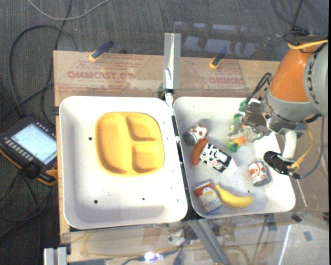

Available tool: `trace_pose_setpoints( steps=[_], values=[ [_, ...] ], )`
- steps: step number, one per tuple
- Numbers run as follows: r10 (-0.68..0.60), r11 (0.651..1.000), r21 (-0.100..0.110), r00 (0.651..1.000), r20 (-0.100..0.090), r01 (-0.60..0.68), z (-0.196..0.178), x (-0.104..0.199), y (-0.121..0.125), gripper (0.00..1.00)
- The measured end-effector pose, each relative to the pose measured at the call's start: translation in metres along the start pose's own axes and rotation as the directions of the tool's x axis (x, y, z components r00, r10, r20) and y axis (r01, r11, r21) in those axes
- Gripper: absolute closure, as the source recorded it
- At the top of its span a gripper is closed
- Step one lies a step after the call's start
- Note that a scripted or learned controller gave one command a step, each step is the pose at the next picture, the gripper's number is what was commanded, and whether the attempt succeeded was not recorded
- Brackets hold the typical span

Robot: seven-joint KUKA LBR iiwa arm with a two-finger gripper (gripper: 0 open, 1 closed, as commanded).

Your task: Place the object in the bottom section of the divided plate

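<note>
A dark floor strewn with cables surrounds my bench, and a pendant point(27, 143) lies at the far left. In the left bin point(77, 203) the yellow divided plate point(129, 142) sits bare, its sections still unfilled. The right bin point(287, 200) holds a small can point(196, 133), a sausage point(198, 151), a cow-patterned carton point(215, 157), a boxed item point(206, 196), a banana point(233, 197) and a red can point(259, 173). My claw point(244, 127) hovers low over a green-and-orange object point(236, 138); whether it is open or gripping anything, I cannot tell. I risk closing on nothing, or nudging neighbours, since things crowd close.
</note>
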State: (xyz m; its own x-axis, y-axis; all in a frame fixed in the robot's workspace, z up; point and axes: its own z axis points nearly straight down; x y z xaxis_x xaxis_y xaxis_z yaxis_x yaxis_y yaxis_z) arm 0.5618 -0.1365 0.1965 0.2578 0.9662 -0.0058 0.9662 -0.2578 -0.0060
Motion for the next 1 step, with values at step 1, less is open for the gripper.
trace_pose_setpoints(
  steps=[1],
  values=[
    [-0.079,0.997,0.001,0.997,-0.003,0.079,0.0161,0.0788,-0.0331,1.00]
  ],
)
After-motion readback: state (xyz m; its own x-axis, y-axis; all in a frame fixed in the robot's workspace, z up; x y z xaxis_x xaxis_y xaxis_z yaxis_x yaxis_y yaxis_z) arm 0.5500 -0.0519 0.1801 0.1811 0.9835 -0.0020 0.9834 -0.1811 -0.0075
